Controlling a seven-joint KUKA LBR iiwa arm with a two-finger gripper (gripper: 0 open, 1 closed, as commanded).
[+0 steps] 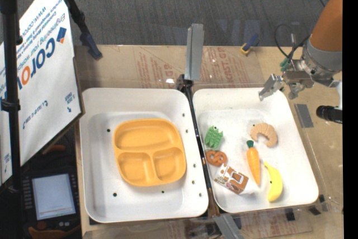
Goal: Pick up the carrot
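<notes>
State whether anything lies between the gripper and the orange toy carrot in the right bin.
The tan croissant-shaped toy lies roughly between the gripper, at the bin's far right corner, and the orange toy carrot. From above, nothing covers the carrot.

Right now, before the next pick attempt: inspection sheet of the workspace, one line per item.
Surface: two white bins side by side, left bin and right bin, on a bench.
Job's things: carrot lies in the right bin, green top toward the far side, apart from the gripper.
Clutter: banana just right of the carrot; croissant, green toy, pretzel and wrapped snack in the same bin; orange divided tray in the left bin.
Grippers: gripper above the right bin's far right corner, nothing between its fingers.
Cables: black cable looping near the wrist.
Surroundings: tilted sign at left.
</notes>
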